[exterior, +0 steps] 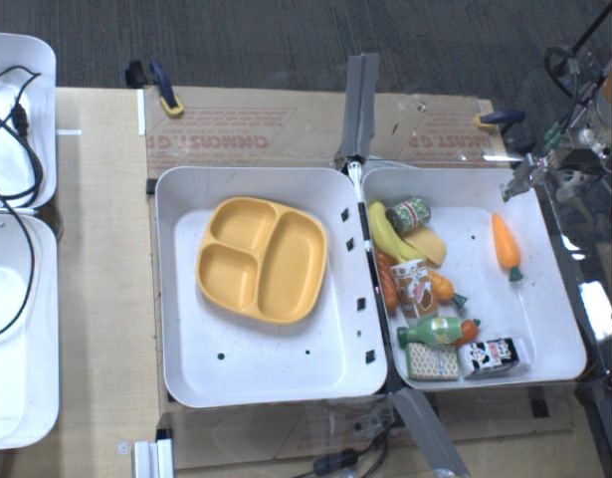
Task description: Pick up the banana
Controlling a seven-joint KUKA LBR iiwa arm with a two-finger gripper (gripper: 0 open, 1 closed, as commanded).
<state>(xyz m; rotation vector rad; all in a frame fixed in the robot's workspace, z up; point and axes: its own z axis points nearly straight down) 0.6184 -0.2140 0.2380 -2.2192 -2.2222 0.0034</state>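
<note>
Banana [384, 233] sits in the right bin [544, 297], up against the left wall near the divider, lying at a slant. It's crowded: green can [409, 213] touching its upper end, a yellow wedge-shaped item [428, 247] just beside its right side, a brown carton [415, 289] and an orange-red item [386, 282] packed at its lower end. Below those, a green bottle w/ orange cap [440, 332], a cracker-like pack [432, 362] and a small milk carton [493, 356] along the front wall. Carrot [505, 245] lies alone, well apart, on the bin's right side.

Left bin [186, 357] holds a yellow divided plate [262, 259], nothing on it.

Gripper [529, 174] is at the right bin's far right corner, above the rim, well apart from the banana. You can't tell from here if it's open or closed: too small, mixed w/ cables and brackets. Nothing visibly in it.

Arm is cut off by the frame's right edge. The orange-red item is mostly hidden under the carton, can't ID it. Blue clamps [166, 88] on the desk's [97, 267] far edge.
</note>
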